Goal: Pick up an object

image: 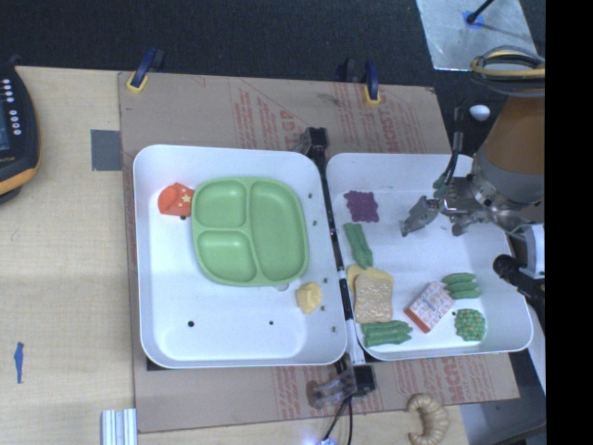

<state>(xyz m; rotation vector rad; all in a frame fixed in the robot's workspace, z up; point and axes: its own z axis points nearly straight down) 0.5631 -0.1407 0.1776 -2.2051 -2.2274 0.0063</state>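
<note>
Fingers (pixel 419 217) of the gripper (pixel 428 213) stand slightly apart over the right bin (pixel 408 167), dark and pointing toward the bin's left side, with nothing between them; they hover above bare white floor in the bin's upper middle, touching no item. The arm (pixel 519 142) enters from the right edge, its orange band above the wrist, the wrist bent so the gripper reaches leftward over the bin.

Nearest the front rim of the right bin lie a green bean pod (pixel 386 333), a green broccoli piece (pixel 470 324), a red-and-white packet (pixel 430 306) and a slice of bread (pixel 373 297). Behind them sit a second green pod (pixel 460 285) near the right wall and a long green vegetable (pixel 358 245) along the left wall. A purple piece (pixel 361 206) lies farther back, just left of the fingers, with open floor between them.

In the left bin (pixel 153 276), a small yellow item (pixel 309 296) rests near the right wall, a green divided plate (pixel 250 231) takes the middle, and a red piece (pixel 175 199) lies beside the plate's far left corner.
</note>
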